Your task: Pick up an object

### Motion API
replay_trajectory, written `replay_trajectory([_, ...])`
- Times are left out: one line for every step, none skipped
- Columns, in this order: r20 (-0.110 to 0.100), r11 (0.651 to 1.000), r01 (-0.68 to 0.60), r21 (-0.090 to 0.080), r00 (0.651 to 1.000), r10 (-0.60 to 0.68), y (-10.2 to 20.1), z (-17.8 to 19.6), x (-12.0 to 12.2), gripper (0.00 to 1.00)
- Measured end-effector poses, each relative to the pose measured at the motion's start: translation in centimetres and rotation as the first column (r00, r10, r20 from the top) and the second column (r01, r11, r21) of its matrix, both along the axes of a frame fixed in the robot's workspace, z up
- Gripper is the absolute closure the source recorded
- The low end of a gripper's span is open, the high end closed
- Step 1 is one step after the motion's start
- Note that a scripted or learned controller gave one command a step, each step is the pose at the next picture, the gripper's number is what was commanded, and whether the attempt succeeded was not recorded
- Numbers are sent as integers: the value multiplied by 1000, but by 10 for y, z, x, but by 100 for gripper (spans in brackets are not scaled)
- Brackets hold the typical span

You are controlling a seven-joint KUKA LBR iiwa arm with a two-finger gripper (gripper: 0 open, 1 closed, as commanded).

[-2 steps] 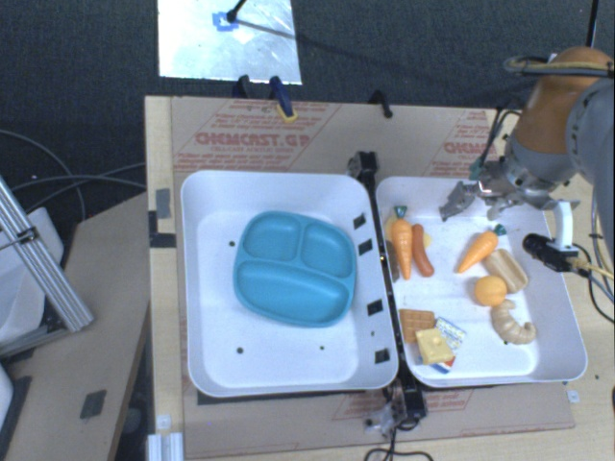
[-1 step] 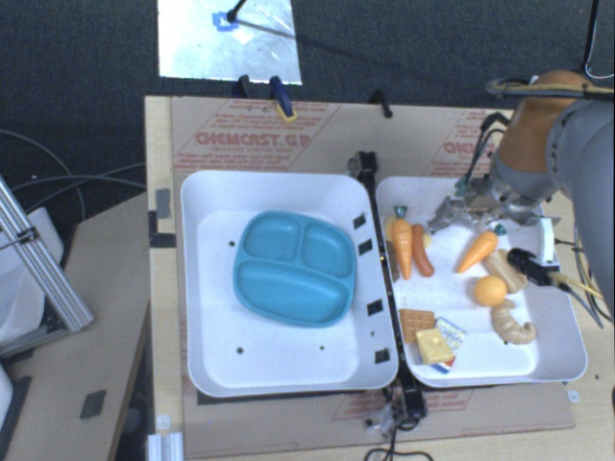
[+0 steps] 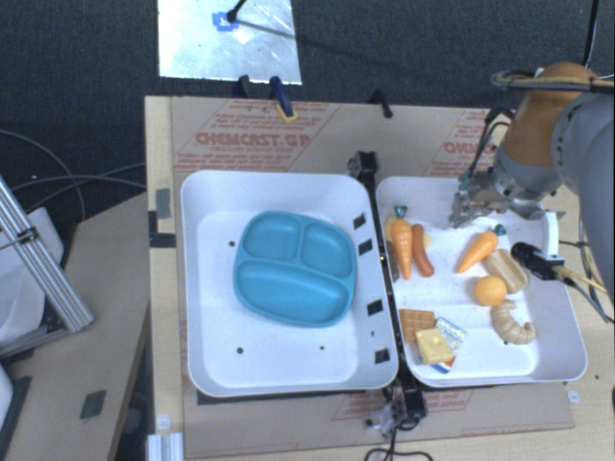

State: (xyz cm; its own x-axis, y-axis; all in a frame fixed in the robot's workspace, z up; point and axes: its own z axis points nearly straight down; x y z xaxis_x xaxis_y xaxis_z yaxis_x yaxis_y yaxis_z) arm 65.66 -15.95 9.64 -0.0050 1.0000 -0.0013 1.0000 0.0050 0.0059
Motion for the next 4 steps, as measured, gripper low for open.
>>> replay_trajectory([-1,1000,4,0,1000,-4,-7,47,3,100])
replay_trajectory([0,1000,4,0,1000,-4,-17,100,5,100])
replay_trajectory([0,1000,1,0,1000,-1,-17,131,6,100])
replay_trajectory([-5,1000,-3,2,1000,3,25,125,-12,100])
